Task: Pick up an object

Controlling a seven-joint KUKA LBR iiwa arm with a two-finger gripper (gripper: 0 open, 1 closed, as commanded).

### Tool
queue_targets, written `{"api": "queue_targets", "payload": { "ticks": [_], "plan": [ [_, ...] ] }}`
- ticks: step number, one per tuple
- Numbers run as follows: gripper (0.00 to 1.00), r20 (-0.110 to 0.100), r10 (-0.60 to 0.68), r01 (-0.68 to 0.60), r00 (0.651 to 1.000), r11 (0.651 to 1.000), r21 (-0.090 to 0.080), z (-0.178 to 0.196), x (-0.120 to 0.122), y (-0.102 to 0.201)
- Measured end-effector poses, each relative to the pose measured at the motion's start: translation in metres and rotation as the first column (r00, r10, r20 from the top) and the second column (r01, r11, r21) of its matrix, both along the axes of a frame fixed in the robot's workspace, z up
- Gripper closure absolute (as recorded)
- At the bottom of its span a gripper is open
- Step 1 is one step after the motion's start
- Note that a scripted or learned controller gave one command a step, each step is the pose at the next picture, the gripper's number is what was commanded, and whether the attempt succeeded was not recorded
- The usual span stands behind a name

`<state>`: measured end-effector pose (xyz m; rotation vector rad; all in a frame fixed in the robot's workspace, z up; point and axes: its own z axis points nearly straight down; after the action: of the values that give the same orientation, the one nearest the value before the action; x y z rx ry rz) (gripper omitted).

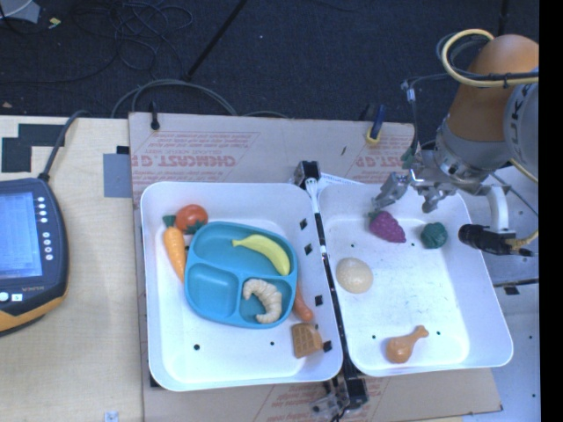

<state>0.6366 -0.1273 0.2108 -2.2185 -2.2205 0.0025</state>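
So the two-finger metal gripper (411, 192) is hanging over the far edge of the right shallow white bin (479, 337), fingers spread apart with nothing between them. Just below it, toward the bin's middle, sits the lumpy purple plastic grape bunch (387, 228), near the far edge and a bit toward the divider side. That's my guess for the target, since it's the closest thing. The left fingertip looks almost right above it, so the gripper needs a short shift toward the bin's centre and then straight down. The bunch's long axis runs roughly diagonal, far-left to near-right, so closing across the short width looks like the better bet.

Other options in that bin: a small dark green rounded piece (433, 234) just beside the grapes toward the right edge, a pale cream egg-shaped object (354, 275) nearer the divider, and a tan plastic chicken drumstick (405, 344) by the near edge.

The left white bin (163, 341) holds a blue sectioned plate (204, 288) with a yellow banana (265, 251), well apart from the gripper.
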Motion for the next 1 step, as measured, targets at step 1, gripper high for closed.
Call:
{"api": "queue_targets", "payload": {
  "ticks": [1],
  "plan": [
    [0.0,0.016,0.002,-0.002,1.0,1.0,-0.002,0.2133,-0.0476,0.0263]
  ]
}}
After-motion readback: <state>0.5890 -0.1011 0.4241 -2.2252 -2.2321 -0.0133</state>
